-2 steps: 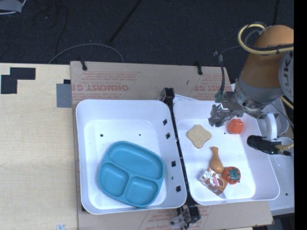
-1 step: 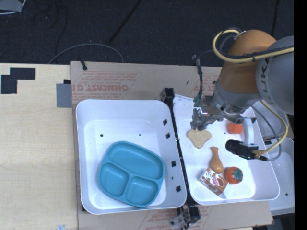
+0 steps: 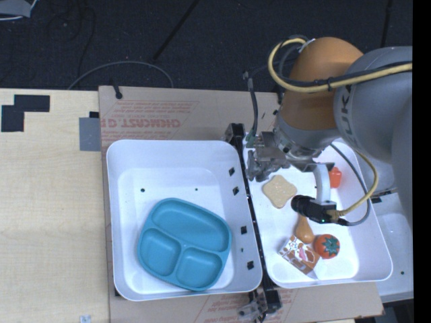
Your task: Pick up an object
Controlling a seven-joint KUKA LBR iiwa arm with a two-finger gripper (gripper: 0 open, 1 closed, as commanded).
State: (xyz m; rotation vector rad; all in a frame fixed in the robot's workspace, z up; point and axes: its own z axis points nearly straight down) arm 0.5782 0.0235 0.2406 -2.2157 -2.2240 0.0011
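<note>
Target object: pale tan, toast-shaped flat slice (image 3: 279,191), judged the likeliest pick since it lies nearest the tool; the task names no particular item.
Target location: floor of the right shallow white bin (image 3: 377,264), upper left part, close to the wall shared with the left bin.
Target appearance: thin, rounded-square outline, matte and lightly speckled, lying flat, little height to catch.
Tool: two-finger tool (image 3: 259,163) low over the right bin's upper left corner, just beside the slice's upper left edge; cannot tell its state, the wrist hides the tips.
Neighbours: small tan-orange rounded piece (image 3: 305,231), red tomato-like ball (image 3: 327,245) and red-and-white printed packet (image 3: 298,253) cluster near the bin's front; a small orange-red piece (image 3: 335,177) sits near the arm.
Cable: yellow-and-black cable (image 3: 316,208) with a dark connector hangs over the bin, just beside the slice.
Risk 1: flat slice may slide or tip up rather than lift, for want of an edge to pinch.
Risk 2: the tool may strike the bin wall, given how near it stands.
Risk 3: the cable may drag across the slice or neighbours and shift them.
Left bin: left shallow white bin (image 3: 118,180) holds a blue three-compartment plastic tray (image 3: 183,243), well apart from the tool.
</note>
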